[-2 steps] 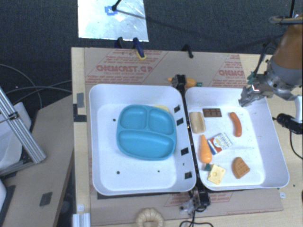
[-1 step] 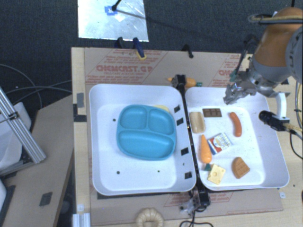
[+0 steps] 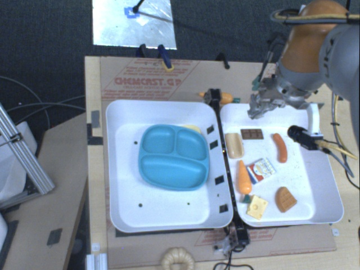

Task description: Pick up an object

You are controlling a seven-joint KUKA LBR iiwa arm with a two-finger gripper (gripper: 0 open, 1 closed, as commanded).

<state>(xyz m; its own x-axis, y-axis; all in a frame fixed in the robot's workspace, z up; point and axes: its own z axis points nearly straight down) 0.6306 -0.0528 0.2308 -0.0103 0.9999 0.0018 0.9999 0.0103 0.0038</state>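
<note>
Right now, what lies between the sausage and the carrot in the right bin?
In the camera view, a small red and white packet lies between the sausage and the carrot, tilted, close beside the carrot.

Blue divided tray (image 3: 173, 156) in left bin (image 3: 121, 151), foil sheet (image 3: 133, 14) on dark floor, cardboard board (image 3: 147, 79) under bins

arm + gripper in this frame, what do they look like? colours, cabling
The arm is grey and rounded, with a broad orange band above the wrist. A dark cable loops around that band, and thin dark lines run down toward the gripper, a small grey metal block with dark fittings over the right bin.
</note>
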